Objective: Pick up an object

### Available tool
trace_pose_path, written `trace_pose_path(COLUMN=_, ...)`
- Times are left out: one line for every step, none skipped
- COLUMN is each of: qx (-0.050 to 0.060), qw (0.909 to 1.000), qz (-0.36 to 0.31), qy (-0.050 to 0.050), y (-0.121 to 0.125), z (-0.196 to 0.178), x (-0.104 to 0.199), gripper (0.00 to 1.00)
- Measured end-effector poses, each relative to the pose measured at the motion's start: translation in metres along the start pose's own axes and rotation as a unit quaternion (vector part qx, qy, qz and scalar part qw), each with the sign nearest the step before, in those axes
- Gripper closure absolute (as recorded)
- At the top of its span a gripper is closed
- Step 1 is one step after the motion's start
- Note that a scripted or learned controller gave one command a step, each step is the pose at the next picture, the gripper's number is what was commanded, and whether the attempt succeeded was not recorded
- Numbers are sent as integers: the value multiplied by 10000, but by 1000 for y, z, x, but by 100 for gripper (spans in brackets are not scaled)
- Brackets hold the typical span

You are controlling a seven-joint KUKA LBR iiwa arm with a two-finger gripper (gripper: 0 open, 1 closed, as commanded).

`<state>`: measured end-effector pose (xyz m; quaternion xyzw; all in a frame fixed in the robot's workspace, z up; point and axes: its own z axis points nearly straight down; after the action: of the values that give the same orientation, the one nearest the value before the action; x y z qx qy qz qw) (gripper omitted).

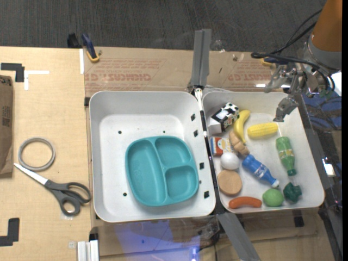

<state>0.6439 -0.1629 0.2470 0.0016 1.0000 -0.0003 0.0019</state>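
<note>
The right bin [310,145] holds several toy foods: a corn cob [262,130], a banana [241,125], a green bottle [285,154], a blue bottle [259,170], a white egg [229,160], a tan round biscuit [230,183], a red sausage [244,202], a lime [273,198], a dark green piece [292,192] and a black-and-white cow figure [225,113]. My gripper [287,99] hangs over the bin's far right corner, above and right of the corn cob and apart from it. Nothing shows in its grasp.
The left bin [103,145] carries a teal divided plate [162,170]. On the bench to the left lie scissors [60,189], a tape roll [36,153] and a brown bag [5,124]. Cables [321,91] trail by the arm at right.
</note>
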Motion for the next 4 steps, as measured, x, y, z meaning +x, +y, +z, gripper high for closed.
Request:
trace_pose_path(qx=3, qw=9991, qz=426, qy=-9, y=-41, z=153, x=11, gripper=0)
trace_pose_path(qx=-4, qw=9999, qz=-115, qy=4, y=44, z=154, x=65, gripper=0)
trace_pose_path(qx=5, qw=9983, qz=578, qy=-17, y=-24, z=110, x=12, gripper=0)
trace_pose_path(qx=-1, qw=9945, qz=1052, qy=1, y=0, z=154, x=30, gripper=0)
